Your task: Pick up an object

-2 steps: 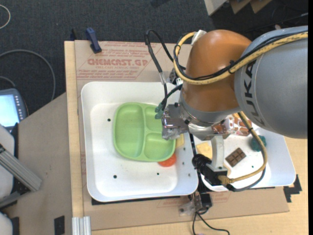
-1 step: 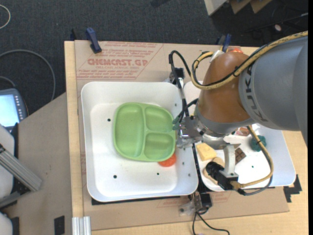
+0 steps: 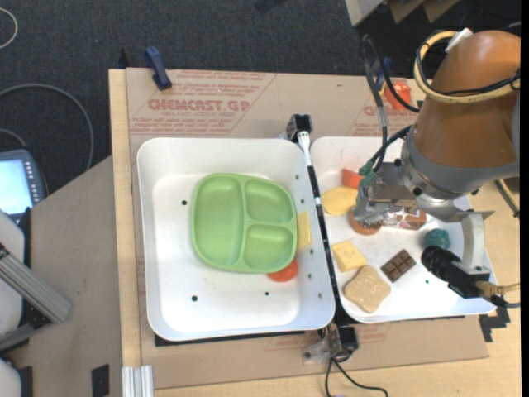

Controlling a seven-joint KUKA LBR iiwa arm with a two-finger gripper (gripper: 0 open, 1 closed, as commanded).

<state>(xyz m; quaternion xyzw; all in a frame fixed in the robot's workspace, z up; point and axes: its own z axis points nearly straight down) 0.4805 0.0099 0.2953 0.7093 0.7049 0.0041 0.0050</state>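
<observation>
Bright, even light; edges perhaps slightly soft

My brown cardboard-covered worktop (image 3: 223, 106) with red printed letters, a blue clamp (image 3: 157, 67) on its far edge, dark grey carpet floor (image 3: 124, 15) all around me, thin cables (image 3: 50, 106) curling on it, a small lit screen (image 3: 15, 184) at the side

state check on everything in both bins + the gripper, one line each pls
green divided plate: flat in left bin, upside up, compartments bare
orange piece: partly under the plate's near edge
yellow round piece: lying free in right bin
yellow cheese wedge: lying flat, free
chocolate square: lying flat, free
tan cracker: lying flat, free
teal piece: free, beside the arm
gripper: down in right bin, grasp unclear
</observation>
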